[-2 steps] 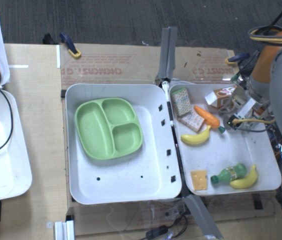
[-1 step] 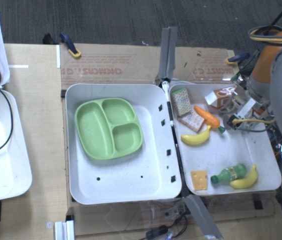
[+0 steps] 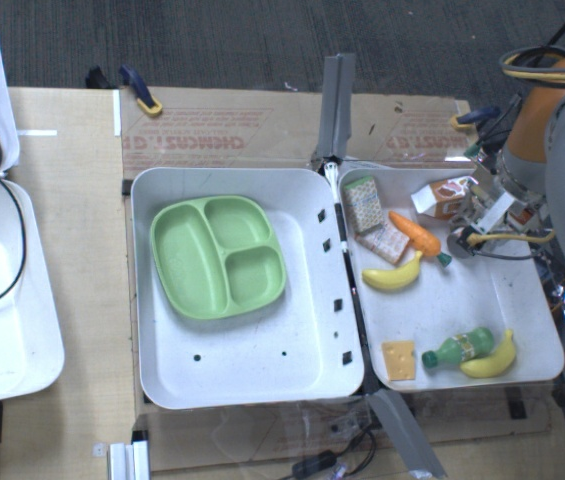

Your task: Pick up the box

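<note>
The box (image 3: pixel 442 196), a small white and orange carton, lies in the right bin (image 3: pixel 522 298) close to its far edge, toward the far right corner, tilted rather than square to the walls. My gripper (image 3: pixel 480 211) sits just beside the box's right end, low over the bin. From this slanted view I cannot tell whether the claw is released or clenched, and I see nothing that shows the box is grasped.

To do this step well, I judge I need the claw centred over the carton's short span and turned to match its tilt before closing. A grab at the near end would likely just spin it. The carton looks light, so it may slide toward the far wall if nudged.

The carrot (image 3: pixel 417 233) lies just off the box's near left side, so a descent drifting that way could catch it instead. Beyond the carrot are a brown wafer (image 3: pixel 387 240), a patterned packet (image 3: pixel 363 203) and a banana (image 3: pixel 394 275), all far enough off to leave alone.
</note>
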You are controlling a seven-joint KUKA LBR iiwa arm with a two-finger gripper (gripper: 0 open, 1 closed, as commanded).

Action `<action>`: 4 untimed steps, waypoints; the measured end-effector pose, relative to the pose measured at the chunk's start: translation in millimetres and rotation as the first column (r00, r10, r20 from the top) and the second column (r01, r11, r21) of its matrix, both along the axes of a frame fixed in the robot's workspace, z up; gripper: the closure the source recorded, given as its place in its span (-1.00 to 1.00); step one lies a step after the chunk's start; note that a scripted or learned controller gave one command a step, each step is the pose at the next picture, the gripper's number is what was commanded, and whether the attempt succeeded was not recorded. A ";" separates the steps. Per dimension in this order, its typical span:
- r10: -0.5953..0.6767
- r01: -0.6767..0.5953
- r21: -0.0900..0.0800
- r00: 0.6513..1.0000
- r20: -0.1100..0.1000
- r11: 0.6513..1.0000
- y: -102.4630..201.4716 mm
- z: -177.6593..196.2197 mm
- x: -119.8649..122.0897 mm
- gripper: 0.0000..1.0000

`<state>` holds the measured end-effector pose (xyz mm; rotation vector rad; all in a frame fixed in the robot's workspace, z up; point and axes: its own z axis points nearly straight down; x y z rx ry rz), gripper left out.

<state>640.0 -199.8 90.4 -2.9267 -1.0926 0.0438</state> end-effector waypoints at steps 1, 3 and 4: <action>-0.105 0.105 0.001 0.994 0.022 0.994 -8.1 -2.4 -68.0 1.00; -0.153 0.154 -0.008 0.988 0.023 0.988 6.6 158.3 -90.8 1.00; -0.432 0.433 -0.012 0.901 0.024 0.901 -23.5 260.5 -71.4 1.00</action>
